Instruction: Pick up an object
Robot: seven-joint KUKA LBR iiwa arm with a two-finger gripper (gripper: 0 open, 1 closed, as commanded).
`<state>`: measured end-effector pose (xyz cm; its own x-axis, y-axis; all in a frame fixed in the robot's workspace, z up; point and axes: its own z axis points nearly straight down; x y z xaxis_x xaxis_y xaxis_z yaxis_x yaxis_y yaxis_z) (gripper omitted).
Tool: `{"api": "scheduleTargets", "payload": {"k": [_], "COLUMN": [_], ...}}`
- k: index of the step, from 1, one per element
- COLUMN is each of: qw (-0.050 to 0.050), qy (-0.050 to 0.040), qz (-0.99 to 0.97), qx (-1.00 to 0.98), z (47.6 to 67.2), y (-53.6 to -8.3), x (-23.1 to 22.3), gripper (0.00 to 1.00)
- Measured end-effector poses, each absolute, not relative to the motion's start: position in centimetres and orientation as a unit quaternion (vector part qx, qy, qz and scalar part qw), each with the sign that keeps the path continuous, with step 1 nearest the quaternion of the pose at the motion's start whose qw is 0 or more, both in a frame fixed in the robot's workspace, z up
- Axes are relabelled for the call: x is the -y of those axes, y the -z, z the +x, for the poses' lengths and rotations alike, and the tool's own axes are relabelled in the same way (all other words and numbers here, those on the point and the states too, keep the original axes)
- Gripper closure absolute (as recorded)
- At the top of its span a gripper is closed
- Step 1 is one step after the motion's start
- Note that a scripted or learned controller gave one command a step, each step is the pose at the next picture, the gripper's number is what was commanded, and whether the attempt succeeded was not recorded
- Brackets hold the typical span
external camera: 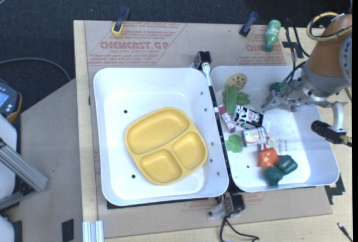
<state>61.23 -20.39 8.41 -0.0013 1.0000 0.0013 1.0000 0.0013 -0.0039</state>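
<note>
- Over the right bin, near its upper right part, hangs the gripper; grey arm with the orange band comes in from the right.
- Gripper state: metal fingers splay apart, nothing visible between them. Reads as wide and empty, though the finger detail is small.
- Candidate objects all lie to the left of and below the gripper, in the same bin: green leafy toy and round cookie piece to its left; black-and-white carton just below-left; small white box further below; orange block and dark green pieces well below, touching each other.
- Left bin, well apart to the gripper's left, carries a yellow divided tray. Green bottle lies on the tabletop above the gripper, outside both bins.
- Step in hand, by my judgement: approach/positioning; no grasp made yet.
- Next move calls for: choosing one target, shifting left or down-left over it, descending with fingers straddling it. The carton looks nearest; the clutter beside it risks a bumped neighbour.
</note>
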Motion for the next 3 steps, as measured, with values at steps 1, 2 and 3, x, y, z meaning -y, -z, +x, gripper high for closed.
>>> {"api": "scheduleTargets", "payload": {"k": [1, 2, 3], "qw": [0.0, -0.004, -0.005], "qy": [0.0002, 0.0019, 0.0021], "qz": [-0.707, -0.707, -0.706], "qx": [0.708, 0.708, 0.708], "z": [61.3, 62.5, 62.7], "y": [-9.6, -15.4, -21.5], "x": [20.4, 20.4, 19.6], "gripper": [1.0, 1.0, 1.0]}}
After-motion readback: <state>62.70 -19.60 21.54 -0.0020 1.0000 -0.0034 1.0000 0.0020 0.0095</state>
